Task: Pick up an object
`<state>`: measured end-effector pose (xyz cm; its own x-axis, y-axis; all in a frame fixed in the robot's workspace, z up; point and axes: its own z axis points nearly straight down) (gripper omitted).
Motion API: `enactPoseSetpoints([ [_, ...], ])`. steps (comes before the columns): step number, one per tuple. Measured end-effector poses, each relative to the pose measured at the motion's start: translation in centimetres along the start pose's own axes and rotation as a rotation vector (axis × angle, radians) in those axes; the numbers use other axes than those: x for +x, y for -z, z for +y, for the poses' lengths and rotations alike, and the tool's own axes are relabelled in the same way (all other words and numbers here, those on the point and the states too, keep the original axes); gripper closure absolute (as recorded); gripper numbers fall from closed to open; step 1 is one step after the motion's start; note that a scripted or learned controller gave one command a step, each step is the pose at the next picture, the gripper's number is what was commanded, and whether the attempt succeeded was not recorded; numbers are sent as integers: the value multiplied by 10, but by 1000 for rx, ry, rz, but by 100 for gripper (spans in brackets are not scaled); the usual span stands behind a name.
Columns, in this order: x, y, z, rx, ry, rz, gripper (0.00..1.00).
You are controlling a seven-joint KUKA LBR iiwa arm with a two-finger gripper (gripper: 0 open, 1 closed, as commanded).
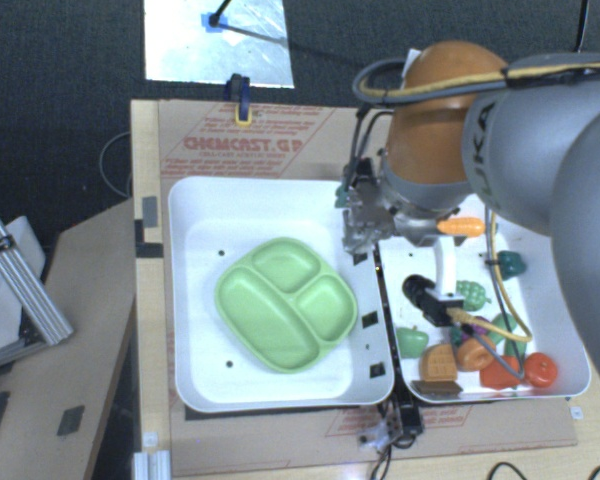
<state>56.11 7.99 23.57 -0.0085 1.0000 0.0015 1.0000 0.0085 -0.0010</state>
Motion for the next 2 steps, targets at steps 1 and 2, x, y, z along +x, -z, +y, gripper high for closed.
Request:
enactPoseSetpoints([
  [1,5,-22,2,0,-3,-1,100],
  [2,-1,-2,-1,-2,-7,-1,100],
])
